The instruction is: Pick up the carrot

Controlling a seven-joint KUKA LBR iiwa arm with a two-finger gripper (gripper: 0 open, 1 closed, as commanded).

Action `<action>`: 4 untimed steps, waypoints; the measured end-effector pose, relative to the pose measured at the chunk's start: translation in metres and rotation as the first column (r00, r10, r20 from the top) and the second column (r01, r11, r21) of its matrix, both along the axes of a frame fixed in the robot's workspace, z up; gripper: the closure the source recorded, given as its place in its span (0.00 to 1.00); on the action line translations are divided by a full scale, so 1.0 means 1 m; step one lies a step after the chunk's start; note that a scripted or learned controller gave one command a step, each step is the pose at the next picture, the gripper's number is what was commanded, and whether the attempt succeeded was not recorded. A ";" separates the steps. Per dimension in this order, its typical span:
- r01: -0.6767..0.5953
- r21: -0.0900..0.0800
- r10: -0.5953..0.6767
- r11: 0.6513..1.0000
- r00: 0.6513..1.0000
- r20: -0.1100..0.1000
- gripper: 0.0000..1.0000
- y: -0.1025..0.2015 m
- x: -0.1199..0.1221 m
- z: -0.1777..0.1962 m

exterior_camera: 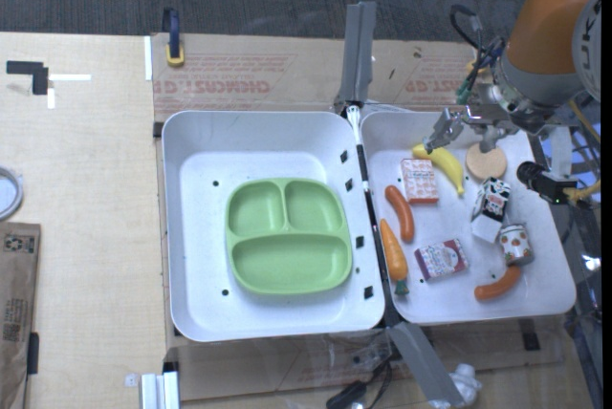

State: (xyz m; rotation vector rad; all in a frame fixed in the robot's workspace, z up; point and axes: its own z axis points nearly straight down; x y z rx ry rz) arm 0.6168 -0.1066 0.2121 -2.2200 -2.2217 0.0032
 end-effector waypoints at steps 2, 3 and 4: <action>-0.270 0.000 0.270 0.963 0.963 0.003 0.00 -0.096 -0.119 -0.034; -0.073 0.001 0.073 0.997 0.997 0.000 0.00 -0.037 -0.070 -0.068; -0.330 0.002 0.330 0.944 0.944 0.001 0.00 -0.026 -0.139 -0.068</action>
